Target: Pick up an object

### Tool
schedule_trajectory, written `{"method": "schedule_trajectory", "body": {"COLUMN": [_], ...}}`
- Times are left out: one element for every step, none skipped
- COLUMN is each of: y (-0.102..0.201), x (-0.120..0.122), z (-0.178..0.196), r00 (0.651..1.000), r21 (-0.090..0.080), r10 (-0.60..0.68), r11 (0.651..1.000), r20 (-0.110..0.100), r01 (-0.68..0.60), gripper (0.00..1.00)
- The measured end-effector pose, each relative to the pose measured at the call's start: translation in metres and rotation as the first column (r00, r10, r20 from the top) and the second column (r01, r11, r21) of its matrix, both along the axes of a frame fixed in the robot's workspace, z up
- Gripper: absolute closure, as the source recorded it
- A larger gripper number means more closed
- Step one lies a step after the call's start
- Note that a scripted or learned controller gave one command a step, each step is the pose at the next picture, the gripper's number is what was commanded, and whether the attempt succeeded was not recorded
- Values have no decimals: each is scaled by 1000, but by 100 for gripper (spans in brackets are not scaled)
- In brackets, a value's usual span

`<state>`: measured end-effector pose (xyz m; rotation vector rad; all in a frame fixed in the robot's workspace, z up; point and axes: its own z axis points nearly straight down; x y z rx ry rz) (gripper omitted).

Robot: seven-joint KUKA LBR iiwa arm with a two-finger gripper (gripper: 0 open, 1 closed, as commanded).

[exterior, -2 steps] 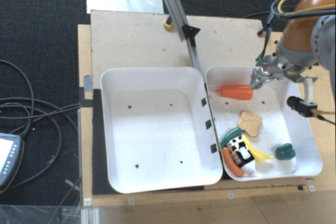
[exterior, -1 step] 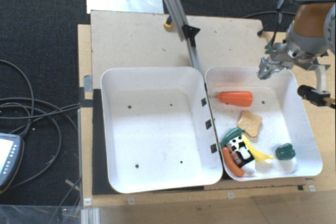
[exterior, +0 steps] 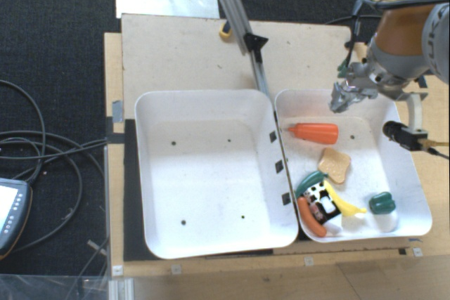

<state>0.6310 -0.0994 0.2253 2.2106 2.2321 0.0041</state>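
White right bin (exterior: pixel 416 201) holds a green pepper (exterior: pixel 382 203), banana (exterior: pixel 346 205) and bread slice (exterior: pixel 335 166) near the front, then an orange carrot (exterior: pixel 314 131). Farther back the hand (exterior: pixel 342 98) hovers above the bin, holding nothing; its opening I cannot tell.

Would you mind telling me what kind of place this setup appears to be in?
Most likely a robotics lab bench for grasping trials. A grey and orange arm hangs over two white bins, the right one holding toy food such as a carrot and bread slice, with loose cables on dark carpet.
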Motion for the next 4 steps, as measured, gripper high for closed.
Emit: {"method": "schedule_trajectory", "body": {"y": [54,101,144,186], "x": [-26,-56,-72,-110], "z": [9,-1,-1,-2], "r00": [1000,1000,1000,1000], "r21": [1,0,0,1], "r10": [1,0,0,0], "r11": [1000,1000,1000,1000], "r20": [-1,-5,-3,-4], "r01": [-1,0,0,0], "gripper": [100,100,100,100]}}
